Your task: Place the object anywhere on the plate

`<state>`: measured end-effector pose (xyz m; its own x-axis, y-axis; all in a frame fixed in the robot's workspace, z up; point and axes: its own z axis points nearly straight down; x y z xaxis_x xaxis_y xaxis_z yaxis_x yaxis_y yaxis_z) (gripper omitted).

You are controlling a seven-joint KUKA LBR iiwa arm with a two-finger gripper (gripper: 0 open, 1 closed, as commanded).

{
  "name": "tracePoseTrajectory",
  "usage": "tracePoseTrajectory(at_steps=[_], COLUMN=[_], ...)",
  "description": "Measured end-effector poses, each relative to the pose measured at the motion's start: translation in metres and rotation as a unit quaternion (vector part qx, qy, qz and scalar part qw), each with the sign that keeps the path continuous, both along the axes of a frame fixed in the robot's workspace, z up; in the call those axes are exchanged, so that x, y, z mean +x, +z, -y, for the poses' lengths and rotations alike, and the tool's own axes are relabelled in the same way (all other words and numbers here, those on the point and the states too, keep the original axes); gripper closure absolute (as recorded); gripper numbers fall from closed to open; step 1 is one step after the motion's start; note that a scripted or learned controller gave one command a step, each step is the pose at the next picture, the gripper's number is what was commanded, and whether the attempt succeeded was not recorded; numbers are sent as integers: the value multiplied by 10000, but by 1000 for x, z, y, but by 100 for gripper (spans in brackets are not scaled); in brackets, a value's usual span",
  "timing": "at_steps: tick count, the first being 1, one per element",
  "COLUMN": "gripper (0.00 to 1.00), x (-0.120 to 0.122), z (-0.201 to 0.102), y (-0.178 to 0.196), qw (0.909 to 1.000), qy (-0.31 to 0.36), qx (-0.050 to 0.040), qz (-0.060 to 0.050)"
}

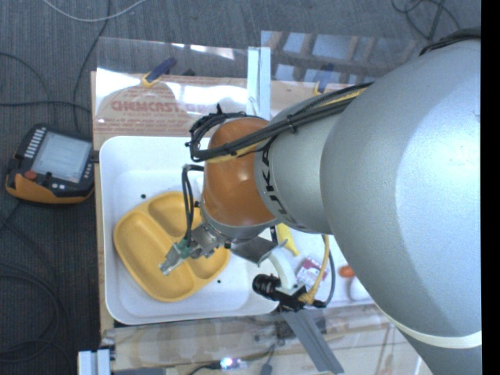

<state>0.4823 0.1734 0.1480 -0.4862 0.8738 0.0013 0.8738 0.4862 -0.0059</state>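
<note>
I see the gripper (173,261) low over the yellow plate (141,244); its grip state I cannot tell; no object seen placed, so release seems outstanding.

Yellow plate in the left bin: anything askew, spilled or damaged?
Nothing stands out. The yellow plate lies flat in the left bin, turned at an angle to its walls, with no crack or spill visible. The end effector is over the plate's near section. The arm covers most of the right bin.
</note>
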Motion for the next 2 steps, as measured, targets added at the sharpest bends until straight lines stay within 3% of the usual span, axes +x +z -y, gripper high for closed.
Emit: tracePoseTrajectory(at_steps=[1,2], gripper=[0,0], x=[16,9], z=[-5,-45], y=[-49,-55], qw=[9942,9564], qy=[-1075,-2916], qx=[3,35], qz=[19,135])
